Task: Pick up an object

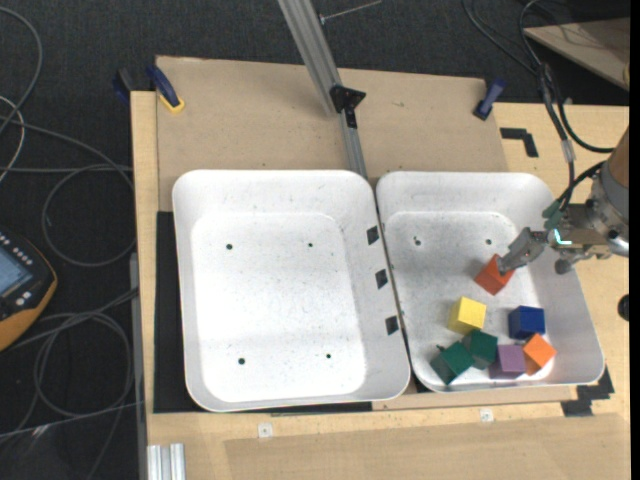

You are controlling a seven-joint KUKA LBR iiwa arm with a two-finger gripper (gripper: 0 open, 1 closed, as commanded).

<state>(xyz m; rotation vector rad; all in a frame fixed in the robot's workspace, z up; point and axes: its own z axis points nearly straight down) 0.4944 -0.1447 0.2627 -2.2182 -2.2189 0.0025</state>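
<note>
My fingers (pixel 543 249) were apart over the right bin (pixel 420 203); red block (pixel 491 275) sat just below the left fingertip, not gripped.

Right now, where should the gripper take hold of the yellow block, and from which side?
Grip the yellow block across two opposite flat side faces, coming straight down from above. It stands apart from the other blocks in the right bin, so fingers likely fit beside it.

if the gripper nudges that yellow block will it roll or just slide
Probably slide: the yellow block looks like a flat-faced cube resting on the right bin floor. It seems rigid and light. Pushed toward the green block, it would likely bump it.
</note>
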